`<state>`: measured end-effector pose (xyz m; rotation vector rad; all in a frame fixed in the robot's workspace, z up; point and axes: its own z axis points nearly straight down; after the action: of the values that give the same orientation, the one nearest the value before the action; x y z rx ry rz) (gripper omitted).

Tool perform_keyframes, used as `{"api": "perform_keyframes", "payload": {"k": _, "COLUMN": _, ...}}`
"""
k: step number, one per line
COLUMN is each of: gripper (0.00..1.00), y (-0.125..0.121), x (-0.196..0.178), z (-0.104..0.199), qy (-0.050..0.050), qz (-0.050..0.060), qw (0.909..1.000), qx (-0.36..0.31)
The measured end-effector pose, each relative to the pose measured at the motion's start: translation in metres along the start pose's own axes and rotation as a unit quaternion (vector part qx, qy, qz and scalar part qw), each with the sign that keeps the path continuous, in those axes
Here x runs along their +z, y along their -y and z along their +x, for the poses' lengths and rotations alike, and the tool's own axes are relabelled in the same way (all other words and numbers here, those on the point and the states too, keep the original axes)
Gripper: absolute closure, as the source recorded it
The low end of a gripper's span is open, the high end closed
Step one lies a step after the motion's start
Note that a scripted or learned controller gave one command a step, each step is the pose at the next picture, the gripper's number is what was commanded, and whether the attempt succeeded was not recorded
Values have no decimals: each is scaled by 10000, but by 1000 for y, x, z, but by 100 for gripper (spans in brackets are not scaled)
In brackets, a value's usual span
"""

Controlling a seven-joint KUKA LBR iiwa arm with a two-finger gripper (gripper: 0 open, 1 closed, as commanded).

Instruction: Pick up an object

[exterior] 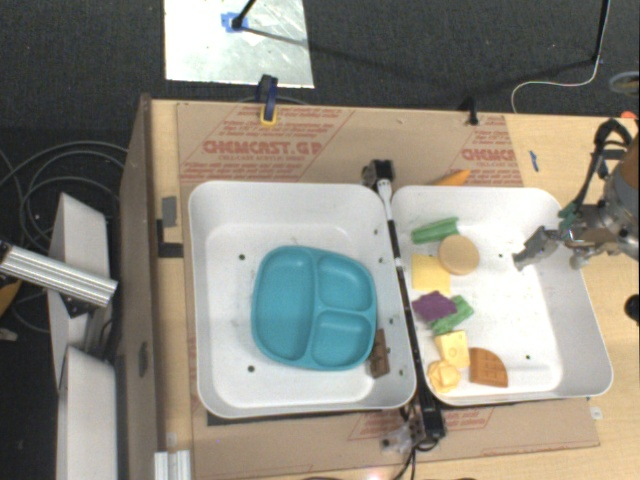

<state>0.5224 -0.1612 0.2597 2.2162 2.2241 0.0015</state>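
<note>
The tool [545, 246] sits over the right bin [560, 348], near that bin's far right edge, with nothing between its fingers; whether they stand wide or narrow cannot be told from this angle. It is well apart from the objects, which all lie along the side of the right bin nearest the divider between the two bins.

Taking the round tan disc [460, 255] as the landmark: a green piece [435, 231] lies just behind it, touching or nearly so. A pale yellow block [431, 274] lies just to its left and in front. A purple piece [435, 307] on a green leafy bit [458, 313] lies further in front. Beyond that come a yellow wedge [453, 347], a small yellow lump [443, 374] and a brown slice [488, 367], nearest the front rim.

In the left bin [220, 228], a teal divided plate [312, 308] lies well to the left of the disc, and a small brown item [380, 353] rests by the divider.
</note>
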Motion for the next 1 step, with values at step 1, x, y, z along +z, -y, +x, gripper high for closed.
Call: {"api": "perform_keyframes", "payload": {"k": 1, "gripper": 0, "y": 15, "x": 123, "z": 43, "qy": -29, "qz": 68, "qw": 10000, "qx": -16}}
